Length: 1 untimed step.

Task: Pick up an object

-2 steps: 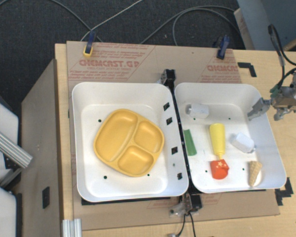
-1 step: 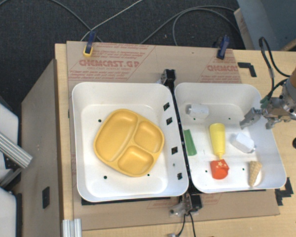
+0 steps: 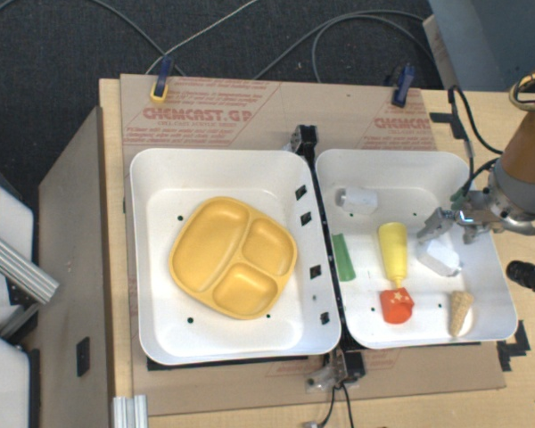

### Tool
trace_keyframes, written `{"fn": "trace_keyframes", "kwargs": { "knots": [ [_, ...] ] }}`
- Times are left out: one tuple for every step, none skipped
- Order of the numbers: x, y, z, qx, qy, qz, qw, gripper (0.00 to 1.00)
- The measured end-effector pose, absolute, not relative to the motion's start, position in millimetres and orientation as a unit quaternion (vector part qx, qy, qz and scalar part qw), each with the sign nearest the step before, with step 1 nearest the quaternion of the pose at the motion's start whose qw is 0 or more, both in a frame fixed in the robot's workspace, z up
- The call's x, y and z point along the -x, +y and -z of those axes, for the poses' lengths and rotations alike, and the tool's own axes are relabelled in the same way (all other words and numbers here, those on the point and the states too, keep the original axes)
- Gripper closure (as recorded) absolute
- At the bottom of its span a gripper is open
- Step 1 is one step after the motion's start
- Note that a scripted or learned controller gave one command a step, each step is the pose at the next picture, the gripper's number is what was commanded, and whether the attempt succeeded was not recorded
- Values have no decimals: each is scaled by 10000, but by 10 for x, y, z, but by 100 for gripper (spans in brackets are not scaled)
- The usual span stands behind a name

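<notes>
Nearest, in the right bin (image 3: 481, 328), a tan cone (image 3: 461, 313) lies by the front rim beside a red block (image 3: 396, 305). Behind them stand a yellow bottle (image 3: 392, 250) and green stick (image 3: 342, 257), with bare floor between. The gripper (image 3: 441, 223) hovers at the right rim; its grip cannot be told.

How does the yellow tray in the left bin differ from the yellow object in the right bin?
The yellow tray is wide and flat, with three compartments; the yellow object is narrow and elongated, without compartments. The tray is far larger and lies alone in the left bin; the yellow object shares the right bin with a green stick and a red piece. Both are yellow.
</notes>
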<state>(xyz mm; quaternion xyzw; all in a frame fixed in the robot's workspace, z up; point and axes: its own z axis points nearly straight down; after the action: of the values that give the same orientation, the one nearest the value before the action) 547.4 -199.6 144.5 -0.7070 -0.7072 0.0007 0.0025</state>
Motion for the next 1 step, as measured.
{"fn": "trace_keyframes", "kwargs": {
  "knots": [
    [-5468,-1988,-917,7070,-7072,-10,30,0]
  ]
}}
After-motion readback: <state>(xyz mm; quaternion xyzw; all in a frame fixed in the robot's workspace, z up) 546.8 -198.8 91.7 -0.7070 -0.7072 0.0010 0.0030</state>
